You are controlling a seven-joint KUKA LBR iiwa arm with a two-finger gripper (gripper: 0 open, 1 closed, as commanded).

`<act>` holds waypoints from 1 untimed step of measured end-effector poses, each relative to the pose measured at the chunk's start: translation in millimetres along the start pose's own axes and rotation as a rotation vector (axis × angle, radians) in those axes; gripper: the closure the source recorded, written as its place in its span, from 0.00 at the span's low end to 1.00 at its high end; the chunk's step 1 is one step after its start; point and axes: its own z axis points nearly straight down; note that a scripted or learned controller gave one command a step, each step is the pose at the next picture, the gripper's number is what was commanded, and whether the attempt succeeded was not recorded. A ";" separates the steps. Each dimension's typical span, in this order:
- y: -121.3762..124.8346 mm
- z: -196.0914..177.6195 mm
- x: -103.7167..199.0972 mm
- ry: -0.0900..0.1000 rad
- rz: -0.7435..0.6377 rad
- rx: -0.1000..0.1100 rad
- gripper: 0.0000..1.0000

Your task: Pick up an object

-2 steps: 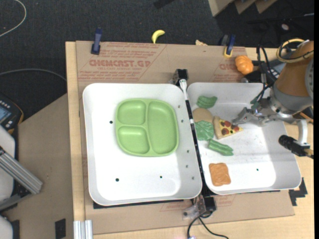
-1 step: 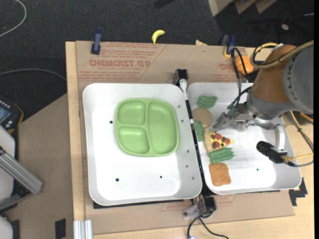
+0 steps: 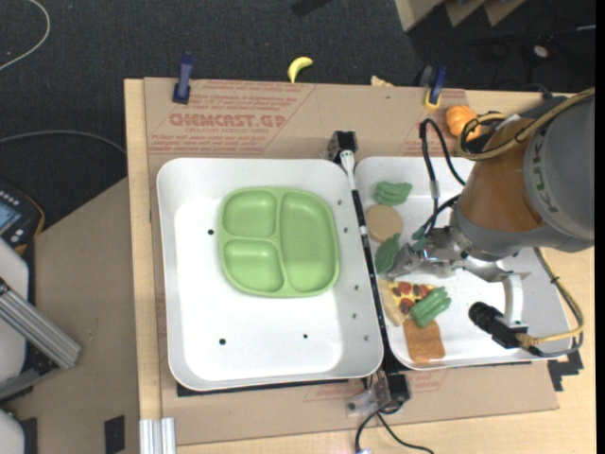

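My gripper [image 3: 413, 256] hangs low over the right bin [image 3: 539, 348], near its left side. A green leaf-shaped piece [image 3: 388, 252] lies just left of it, touching or nearly touching the metal fingers. A tan round disc [image 3: 383, 221] sits above that, and another green piece [image 3: 391, 193] lies at the bin's far left corner. Below the gripper are a pizza-slice toy [image 3: 405, 296], a green pickle-like piece [image 3: 431, 306] and a brown slab [image 3: 424, 342]. Whether anything is between the fingers is hidden.
The left bin [image 3: 189, 329] holds a green divided plate [image 3: 280, 241]. Clamps [image 3: 183, 81] grip the cardboard at the far edge, with a small yellow piece [image 3: 300, 67] beyond it. The grey arm [image 3: 539, 187] covers the right bin's far right part.
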 end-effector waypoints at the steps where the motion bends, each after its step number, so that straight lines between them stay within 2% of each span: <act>1: 2.2 -10.1 -2.0 -0.002 0.002 -0.005 1.00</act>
